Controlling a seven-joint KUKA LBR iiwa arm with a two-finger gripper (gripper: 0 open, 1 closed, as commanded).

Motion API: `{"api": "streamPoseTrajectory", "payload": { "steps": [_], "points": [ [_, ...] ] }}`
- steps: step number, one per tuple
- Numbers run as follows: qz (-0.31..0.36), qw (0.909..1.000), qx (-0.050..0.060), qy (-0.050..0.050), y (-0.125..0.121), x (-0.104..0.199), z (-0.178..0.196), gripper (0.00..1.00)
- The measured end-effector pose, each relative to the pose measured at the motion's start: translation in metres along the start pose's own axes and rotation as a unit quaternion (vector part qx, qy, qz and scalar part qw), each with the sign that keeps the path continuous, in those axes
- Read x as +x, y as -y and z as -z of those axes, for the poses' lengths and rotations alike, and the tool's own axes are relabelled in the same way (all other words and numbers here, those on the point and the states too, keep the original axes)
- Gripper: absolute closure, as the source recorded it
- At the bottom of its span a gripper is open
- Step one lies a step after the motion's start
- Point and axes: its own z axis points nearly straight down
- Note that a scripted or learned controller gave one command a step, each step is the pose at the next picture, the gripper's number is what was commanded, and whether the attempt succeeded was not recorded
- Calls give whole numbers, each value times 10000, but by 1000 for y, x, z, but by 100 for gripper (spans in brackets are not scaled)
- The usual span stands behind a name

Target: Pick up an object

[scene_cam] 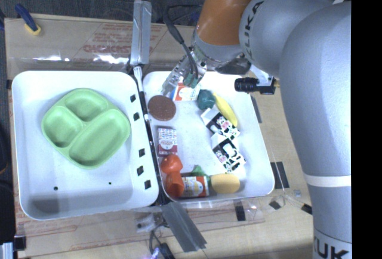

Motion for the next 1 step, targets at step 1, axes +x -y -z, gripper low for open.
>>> {"api": "streamPoseTrajectory", "payload": {
  "steps": [1],
  "points": [
    [-965,9953,17,-18,-51,38,47,100]
  ]
}}
